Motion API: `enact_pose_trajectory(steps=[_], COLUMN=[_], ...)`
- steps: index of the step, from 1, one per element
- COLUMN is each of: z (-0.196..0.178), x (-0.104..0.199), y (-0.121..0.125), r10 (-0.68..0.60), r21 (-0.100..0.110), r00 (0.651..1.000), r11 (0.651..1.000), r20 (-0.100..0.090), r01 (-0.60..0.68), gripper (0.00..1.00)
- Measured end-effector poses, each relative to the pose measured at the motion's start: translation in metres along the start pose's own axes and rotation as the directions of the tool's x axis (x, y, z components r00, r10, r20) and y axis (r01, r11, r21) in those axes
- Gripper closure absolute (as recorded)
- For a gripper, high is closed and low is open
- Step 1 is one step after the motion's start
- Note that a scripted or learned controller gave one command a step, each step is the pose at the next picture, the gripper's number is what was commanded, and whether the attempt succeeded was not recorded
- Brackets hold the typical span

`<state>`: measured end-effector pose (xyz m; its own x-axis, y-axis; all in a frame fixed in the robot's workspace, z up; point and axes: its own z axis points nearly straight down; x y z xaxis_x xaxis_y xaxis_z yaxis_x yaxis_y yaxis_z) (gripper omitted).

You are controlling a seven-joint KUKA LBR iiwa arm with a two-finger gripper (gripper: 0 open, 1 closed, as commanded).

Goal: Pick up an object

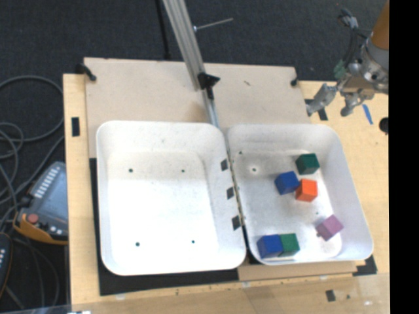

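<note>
- Two-finger gripper [335, 103] sits at the upper right of the camera view, above the bench surface just beyond the far right corner of the right-hand shallow white bin [346, 154].
- Fingers [319, 100] look spread apart, with nothing between them; one grey finger points left toward the bench, the other hangs lower right beside a small blue part.
- Gripper is outside the bin outline and well apart from every block.
- Right-hand bin holds six small blocks:
  - dark green cube [307, 163] near the far right wall, the block nearest the gripper;
  - blue cube [285, 182] just below and left of it;
  - orange cube [306, 190] touching or nearly touching the blue cube's right side; exact contact cannot be told;
  - pale purple cube [329, 227] near the right wall, lower down, tilted relative to the bin edges;
  - second blue cube [269, 246] and second green cube [289, 244] side by side, touching, against the near wall.
- Left-hand shallow white bin [105, 175] lies beside the right one, the two rims meeting at the centre.
- Slanted grey aluminium rail [185, 34] runs from the top of the view down to the junction of the bins.
- Black cables and an orange-edged handheld pendant [44, 205] lie on the dark floor left of the bench.
</note>
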<state>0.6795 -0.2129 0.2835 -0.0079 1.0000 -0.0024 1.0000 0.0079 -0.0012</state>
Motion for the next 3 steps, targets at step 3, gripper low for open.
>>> enact_pose_trajectory(steps=[3], z=[0.167], x=[0.036], y=[-0.045], r10=[0.008], r21=[-0.018], r00=[1.000], r11=[1.000], r20=[0.005], r01=[-0.008], gripper=[0.00])
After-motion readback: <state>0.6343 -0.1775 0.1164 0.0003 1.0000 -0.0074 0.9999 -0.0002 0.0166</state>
